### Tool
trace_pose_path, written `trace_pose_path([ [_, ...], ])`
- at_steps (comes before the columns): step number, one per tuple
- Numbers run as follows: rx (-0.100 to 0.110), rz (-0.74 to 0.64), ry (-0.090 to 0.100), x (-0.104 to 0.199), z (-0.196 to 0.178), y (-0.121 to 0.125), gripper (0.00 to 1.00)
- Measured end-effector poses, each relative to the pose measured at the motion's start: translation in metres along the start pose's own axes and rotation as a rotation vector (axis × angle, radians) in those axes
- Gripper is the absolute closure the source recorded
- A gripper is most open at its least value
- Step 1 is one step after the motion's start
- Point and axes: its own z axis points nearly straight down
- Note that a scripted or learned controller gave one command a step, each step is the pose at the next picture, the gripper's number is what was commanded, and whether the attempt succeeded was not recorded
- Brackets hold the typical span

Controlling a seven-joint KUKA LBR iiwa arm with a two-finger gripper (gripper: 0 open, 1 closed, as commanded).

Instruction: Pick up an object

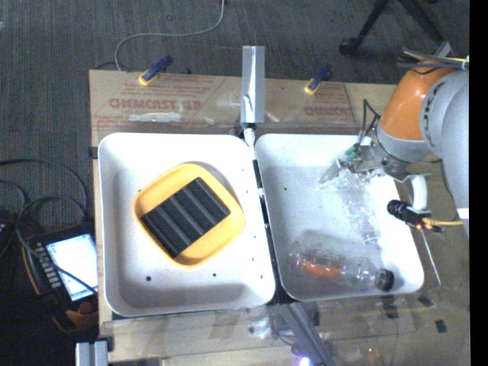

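Note:
In the left bin (122,280) lies a yellow pad with a black ribbed top (189,213), turned at an angle. A clear plastic bottle (335,266) with an orange piece inside and a black cap lies on its side near the front of the right bin (290,166). A crumpled piece of clear plastic (352,193) sits toward the back right of that bin. My gripper (355,158) is low over the back right of the right bin, at the upper end of the crumpled plastic; the wrist hides its tips.
A metal divider post (252,82) stands at the back between the bins. Two blue and yellow clamps (155,69) hold the cardboard backing. A device with a lit screen (65,264) lies on the floor at the left.

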Motion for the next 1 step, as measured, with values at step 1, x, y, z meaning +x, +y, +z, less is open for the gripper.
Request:
trace_pose_path([
  [1,0.013,-0.258,0.005,-0.0157,-0.0888,-0.0425,0.0],
])
